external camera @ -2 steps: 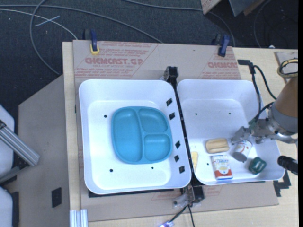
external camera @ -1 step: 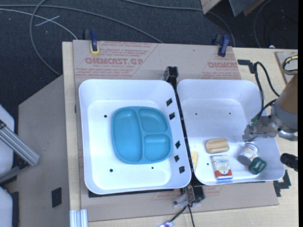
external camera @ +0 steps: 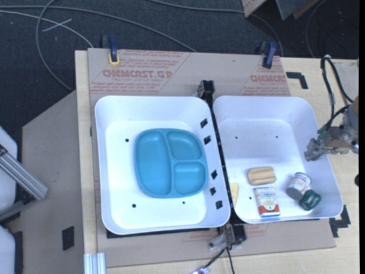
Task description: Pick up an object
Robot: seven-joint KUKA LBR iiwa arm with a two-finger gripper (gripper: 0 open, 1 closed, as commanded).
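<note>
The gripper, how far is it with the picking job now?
Nothing looks picked yet. The gripper sits at the right rim of the right bin. The tan block, carton, small can and green object all lie in that bin. Reaching, grasping and lifting remain.

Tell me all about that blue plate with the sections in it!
The blue plate is light blue and looks like smooth plastic, with rounded corners. Raised ridges split it into three sections: one long one on the left and two smaller ones on the right. It lies flat, slightly turned, near the middle of the left bin, with nothing on it.
</note>
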